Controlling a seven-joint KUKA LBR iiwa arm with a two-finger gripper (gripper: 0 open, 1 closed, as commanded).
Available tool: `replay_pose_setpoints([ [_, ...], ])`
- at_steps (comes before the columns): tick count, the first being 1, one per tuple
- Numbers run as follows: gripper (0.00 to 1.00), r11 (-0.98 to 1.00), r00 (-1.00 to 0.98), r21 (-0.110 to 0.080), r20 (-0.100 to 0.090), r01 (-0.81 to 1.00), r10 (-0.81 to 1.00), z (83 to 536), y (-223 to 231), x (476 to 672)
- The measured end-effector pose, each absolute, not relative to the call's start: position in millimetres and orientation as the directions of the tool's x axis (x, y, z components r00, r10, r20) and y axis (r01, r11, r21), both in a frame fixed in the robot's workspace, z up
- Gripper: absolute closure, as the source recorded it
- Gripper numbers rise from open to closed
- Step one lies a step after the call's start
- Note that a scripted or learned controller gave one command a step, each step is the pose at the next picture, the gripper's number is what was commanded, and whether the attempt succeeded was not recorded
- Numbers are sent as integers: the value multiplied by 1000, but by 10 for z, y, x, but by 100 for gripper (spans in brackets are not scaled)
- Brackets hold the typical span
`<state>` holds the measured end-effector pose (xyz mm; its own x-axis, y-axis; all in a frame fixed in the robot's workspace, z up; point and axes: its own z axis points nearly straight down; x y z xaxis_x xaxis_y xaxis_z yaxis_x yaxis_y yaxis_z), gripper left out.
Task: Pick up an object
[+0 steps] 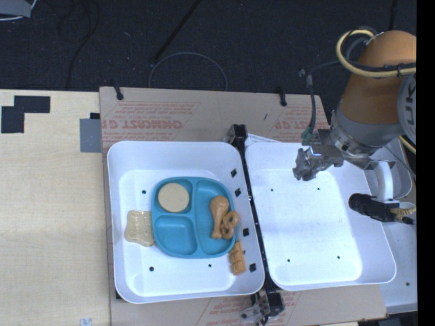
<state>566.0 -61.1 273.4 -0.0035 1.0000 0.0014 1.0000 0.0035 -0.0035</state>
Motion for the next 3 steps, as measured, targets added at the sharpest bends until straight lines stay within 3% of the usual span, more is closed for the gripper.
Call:
replay_pose_setpoints([
  [1,100,2,-2,-4,1,1000,1000,2657,-105,5753],
  [3,100,4,-4,-6,1,1000,1000,2385,798,5659],
])
